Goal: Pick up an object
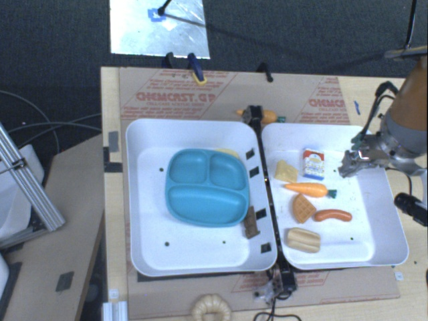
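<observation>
Two shallow white plastic bins with rounded corners sit side by side on a cardboard-covered bench. The left bin [147, 199] bears a smooth blue divided plate [207, 186] with three compartments, and a small dark brown piece [251, 223] lies just beside the plate's lower right edge, near the wall between the bins. The right bin [381, 239] holds glossy toy foods: a pale yellow cheese wedge [286, 172], a small red and white carton [313, 164], an orange carrot [307, 188] with a green tip, a ridged round waffle [303, 208], a smooth red sausage [332, 215] and a tan bread roll [303, 239]. These lie close together in the bin's left and middle part, some nearly touching, while the floor along the right wall lies bare. The gripper [352, 164] hangs over the bin's upper right part, right of the carton and well apart from it. Whether it is open or closed I cannot tell, and nothing is visibly held. A ring-shaped pastry [212, 307] lies outside, at the bench's front edge.
</observation>
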Available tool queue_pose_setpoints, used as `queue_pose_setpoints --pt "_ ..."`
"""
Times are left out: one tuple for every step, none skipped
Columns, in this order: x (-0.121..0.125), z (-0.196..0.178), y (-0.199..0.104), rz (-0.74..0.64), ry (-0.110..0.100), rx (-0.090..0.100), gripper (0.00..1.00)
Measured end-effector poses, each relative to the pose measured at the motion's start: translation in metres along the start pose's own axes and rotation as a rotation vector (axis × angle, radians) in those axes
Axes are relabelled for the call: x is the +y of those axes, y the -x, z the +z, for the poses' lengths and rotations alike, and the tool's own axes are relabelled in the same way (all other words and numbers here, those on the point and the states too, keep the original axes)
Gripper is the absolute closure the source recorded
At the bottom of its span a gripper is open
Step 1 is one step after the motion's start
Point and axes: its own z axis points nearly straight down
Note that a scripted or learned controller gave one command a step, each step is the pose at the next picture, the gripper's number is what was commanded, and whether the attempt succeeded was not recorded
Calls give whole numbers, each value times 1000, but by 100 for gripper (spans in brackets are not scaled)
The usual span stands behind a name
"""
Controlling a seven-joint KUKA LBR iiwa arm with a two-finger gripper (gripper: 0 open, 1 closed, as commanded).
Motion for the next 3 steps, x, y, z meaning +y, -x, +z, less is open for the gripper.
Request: queue_pose_setpoints --pt "37 -9 -32 -2 -1 1 100" --pt "87 7 -65 -4 -1 1 100" --pt "91 -5 -76 -2 -1 1 100"
